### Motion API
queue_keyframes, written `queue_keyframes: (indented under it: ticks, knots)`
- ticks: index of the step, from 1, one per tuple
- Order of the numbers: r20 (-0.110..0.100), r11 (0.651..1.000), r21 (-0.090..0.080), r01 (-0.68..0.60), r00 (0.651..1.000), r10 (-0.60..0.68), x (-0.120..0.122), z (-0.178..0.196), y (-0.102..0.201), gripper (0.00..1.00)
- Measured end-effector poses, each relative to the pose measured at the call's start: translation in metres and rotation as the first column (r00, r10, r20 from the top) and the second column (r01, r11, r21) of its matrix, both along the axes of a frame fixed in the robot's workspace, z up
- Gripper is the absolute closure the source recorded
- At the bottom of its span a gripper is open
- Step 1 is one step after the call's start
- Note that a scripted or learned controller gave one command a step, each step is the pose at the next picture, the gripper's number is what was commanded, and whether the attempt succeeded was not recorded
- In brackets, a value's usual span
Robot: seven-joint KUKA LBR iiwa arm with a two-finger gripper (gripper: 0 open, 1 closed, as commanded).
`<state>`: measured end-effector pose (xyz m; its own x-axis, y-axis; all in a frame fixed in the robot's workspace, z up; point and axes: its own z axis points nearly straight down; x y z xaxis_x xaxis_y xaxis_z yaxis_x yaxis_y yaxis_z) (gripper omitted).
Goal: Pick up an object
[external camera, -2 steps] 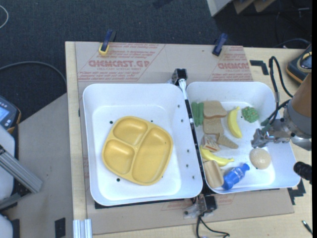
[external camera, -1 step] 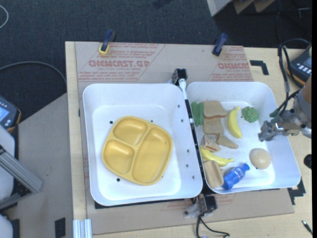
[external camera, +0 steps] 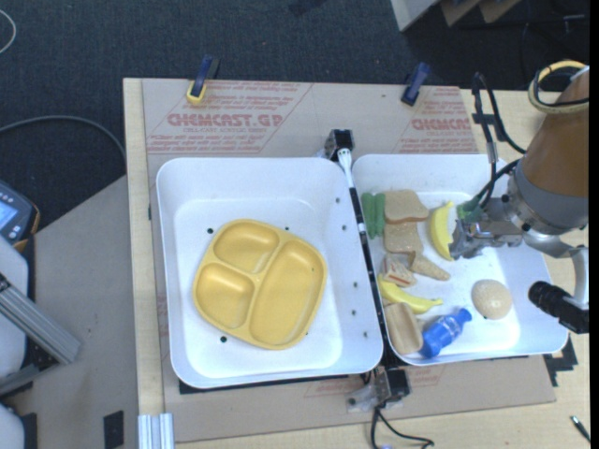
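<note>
A: How far along is the pick?

B: Early, by my reading. The end effector (external camera: 465, 238) sits low inside the right bin (external camera: 533, 344), touching or just beside the curved yellow banana (external camera: 440, 231) near that bin's middle. Nothing looks lifted.

A: Is it gripping the banana?

B: I cannot tell. The fingers are dark and small here, and I can't see whether they are spread or closed, or whether anything sits between them.

A: What else lies in reach?

B: All the loose items are in the right bin: a green piece (external camera: 374, 213) and bread-like slices (external camera: 404, 221) along its left wall, a second banana (external camera: 408, 296) below them, a blue bottle (external camera: 442, 333) toward the near edge of the worktop, and a beige ball (external camera: 491, 298) just right of the bottle. The left bin (external camera: 187, 213) carries a yellow divided plate (external camera: 259, 282).

A: So what's left?

B: A confirmed grasp and the lift; everything rests on the bin floor as far as I can see.
</note>
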<state>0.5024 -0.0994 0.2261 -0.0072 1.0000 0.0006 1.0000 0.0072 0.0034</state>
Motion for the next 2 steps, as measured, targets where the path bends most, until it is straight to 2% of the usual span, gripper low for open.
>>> queue_keyframes:
  ticks: [2]
  knots:
    - [-0.001, 1.000, 0.000, 0.002, 1.000, -0.002, 0.008, 0.011, 0.116, 1.00]
